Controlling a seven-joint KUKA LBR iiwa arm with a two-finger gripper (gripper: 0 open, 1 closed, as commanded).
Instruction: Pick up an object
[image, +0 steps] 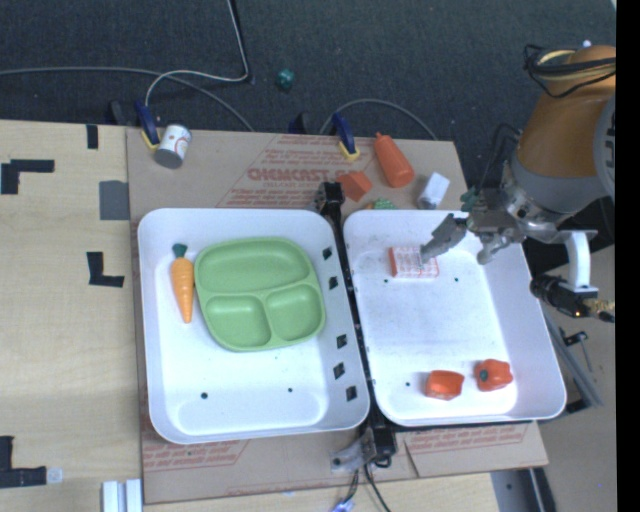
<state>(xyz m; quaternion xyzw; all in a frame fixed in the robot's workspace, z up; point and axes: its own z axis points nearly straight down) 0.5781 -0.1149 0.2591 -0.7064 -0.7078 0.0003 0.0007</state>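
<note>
My gripper (466, 241) hangs over the far part of the right bin (520, 300), its two fingers spread apart with nothing between them. Just left of one fingertip lies a small pink-and-white flat object (412, 263) on the bin floor. Two orange-red toy items (444, 384) (493, 375) rest near the right bin's front edge. In the left bin (160, 330) sits a green divided plate (261, 293), and a toy carrot (182, 284) lies beside it on its left.
Behind the bins on the cardboard lie an orange bottle-like toy (393, 160), a small orange block (357, 185), a white piece (435, 189) and a small can (172, 144). Clamps and cables run along the back edge.
</note>
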